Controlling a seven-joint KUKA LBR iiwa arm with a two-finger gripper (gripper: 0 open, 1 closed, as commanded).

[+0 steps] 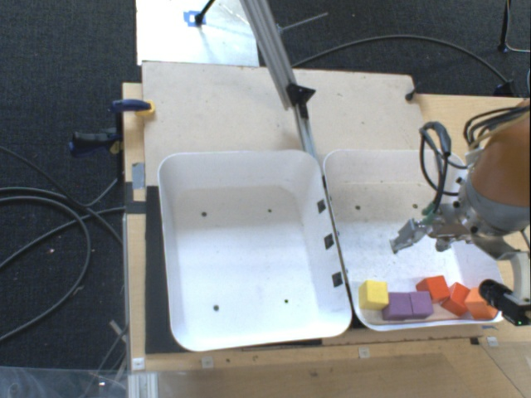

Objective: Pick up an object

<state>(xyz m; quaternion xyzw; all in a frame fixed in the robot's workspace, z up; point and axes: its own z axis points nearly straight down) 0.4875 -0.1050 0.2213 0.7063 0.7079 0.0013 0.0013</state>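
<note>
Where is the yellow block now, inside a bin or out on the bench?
Inside. The yellow block lies in the right bin, near its front edge, beside a purple block.

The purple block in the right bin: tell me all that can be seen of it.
The purple block is a matte, foam-like oblong, lying flat and lengthwise along the near wall of the right bin. A seam suggests two pieces. The yellow block touches its left end; an orange block sits against its right. The hand is above, apart from it.
</note>
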